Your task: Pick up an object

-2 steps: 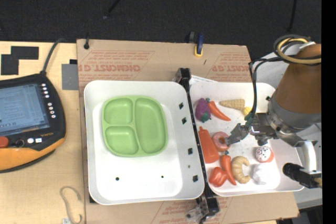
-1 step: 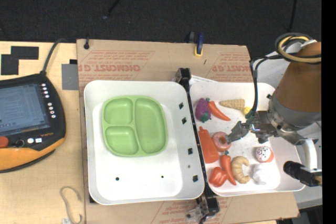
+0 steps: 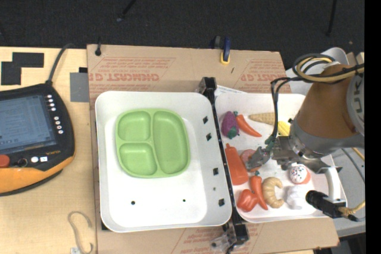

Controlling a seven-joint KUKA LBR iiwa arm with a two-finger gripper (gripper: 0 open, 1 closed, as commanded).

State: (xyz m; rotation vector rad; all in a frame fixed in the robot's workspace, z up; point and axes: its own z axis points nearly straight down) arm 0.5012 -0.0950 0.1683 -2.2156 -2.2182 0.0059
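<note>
Seen from above the bench, the grey arm with its orange band reaches into the right bin, its tool low among toy foods; whether it is spread or pressed together cannot be told. Around it lie an orange carrot, a red pepper, a purple piece, a croissant and a white ball. The left bin holds a green divided plate.
</note>
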